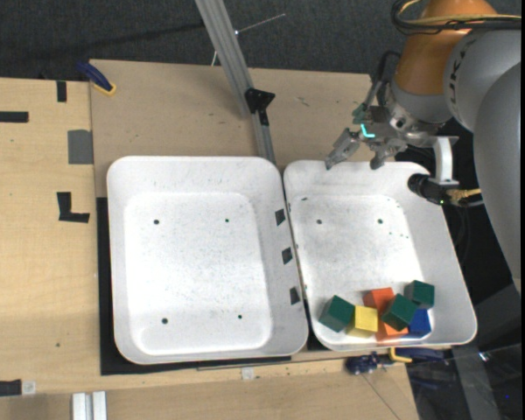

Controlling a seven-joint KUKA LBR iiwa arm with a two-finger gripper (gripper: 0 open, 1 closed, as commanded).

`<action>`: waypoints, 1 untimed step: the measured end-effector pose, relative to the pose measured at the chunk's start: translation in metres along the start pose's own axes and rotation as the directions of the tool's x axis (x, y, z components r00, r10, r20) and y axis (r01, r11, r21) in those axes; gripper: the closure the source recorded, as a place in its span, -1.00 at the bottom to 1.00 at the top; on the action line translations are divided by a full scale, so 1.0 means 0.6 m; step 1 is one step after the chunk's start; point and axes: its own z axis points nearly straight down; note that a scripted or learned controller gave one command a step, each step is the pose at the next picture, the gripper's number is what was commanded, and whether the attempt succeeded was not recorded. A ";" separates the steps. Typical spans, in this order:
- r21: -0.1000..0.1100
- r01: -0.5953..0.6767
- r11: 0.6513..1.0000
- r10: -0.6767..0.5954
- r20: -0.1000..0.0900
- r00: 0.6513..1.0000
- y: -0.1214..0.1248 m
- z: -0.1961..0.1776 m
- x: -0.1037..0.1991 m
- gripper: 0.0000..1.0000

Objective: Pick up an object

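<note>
Several small blocks lie clustered at the near edge of the right bin (437,234): a green block (338,312), a yellow block (365,320), an orange block (381,299), a dark green block (402,311), another green block (420,293) and a blue block (419,324). My gripper (357,155) hangs above the far rim of the right bin, well away from the blocks. Its two fingers are spread apart with nothing between them.
The left bin (122,234) sits beside the right one, their rims touching in the middle. A slanted metal pole (230,46) rises behind the bins. Black tape marks (67,206) lie on the wooden bench at left.
</note>
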 end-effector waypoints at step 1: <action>0.005 0.000 1.000 0.000 -0.001 1.000 0.004 0.101 0.014 -1.00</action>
